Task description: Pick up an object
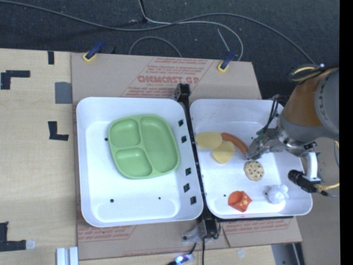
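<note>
Far left: bare wood bench (33,164) w/ black tape marks, then a cardboard sheet (165,76) under both bins, clipped at the back edge by 2 yellow-blue clamps (94,51). Left bin (94,203) holds a green 3-compartment plate (143,146), lying flat, a bit rotated, nothing on it. Bins touch along the middle seam, black clips down it. Right bin (220,112): two pale yellow chip-like slices (209,141) near the left-center, overlapping; an orange-red sausage (234,141) runs diagonally behind and right of them, touching the slices. Below-right of those, a round speckled cookie (253,171), lying flat, apart from the slices. Front of the bin: a red piece, looks like a strawberry (240,201), and right of it a small white crumpled thing (276,194), can't ID it. Gripper (257,150) is down in the right bin, tip just above the cookie in view, near the sausage's right end; nothing visibly between the fingers, and can't tell whether they are spread or closed, too small/dark. Grey arm (309,115) w/ orange band comes in from the right over the bin's right edge. Cables (182,21) run across the dark floor behind the bench.
</note>
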You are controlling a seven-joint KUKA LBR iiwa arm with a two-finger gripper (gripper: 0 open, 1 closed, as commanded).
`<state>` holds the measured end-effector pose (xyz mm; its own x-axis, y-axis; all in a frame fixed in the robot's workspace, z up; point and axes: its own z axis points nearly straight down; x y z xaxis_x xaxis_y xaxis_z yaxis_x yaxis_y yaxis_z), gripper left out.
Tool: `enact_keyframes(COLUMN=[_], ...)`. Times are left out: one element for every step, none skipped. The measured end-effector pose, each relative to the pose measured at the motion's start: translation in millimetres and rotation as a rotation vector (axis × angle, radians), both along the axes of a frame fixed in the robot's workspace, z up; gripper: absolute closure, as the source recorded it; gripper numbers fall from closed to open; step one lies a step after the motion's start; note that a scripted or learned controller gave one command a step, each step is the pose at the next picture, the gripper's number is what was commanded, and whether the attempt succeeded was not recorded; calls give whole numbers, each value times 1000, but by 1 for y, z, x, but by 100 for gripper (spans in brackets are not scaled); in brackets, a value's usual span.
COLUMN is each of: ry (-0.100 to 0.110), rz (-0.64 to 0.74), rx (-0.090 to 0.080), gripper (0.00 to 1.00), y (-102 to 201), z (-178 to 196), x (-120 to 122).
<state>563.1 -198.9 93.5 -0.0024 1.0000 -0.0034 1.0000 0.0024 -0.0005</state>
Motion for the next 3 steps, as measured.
enact_keyframes(ry=[1,-3,0], rz=[-2,0,-1], rx=[4,3,4], gripper=[100,100,100], y=[-1,8,8], z=[42,100,120], x=[-6,-7,-6])
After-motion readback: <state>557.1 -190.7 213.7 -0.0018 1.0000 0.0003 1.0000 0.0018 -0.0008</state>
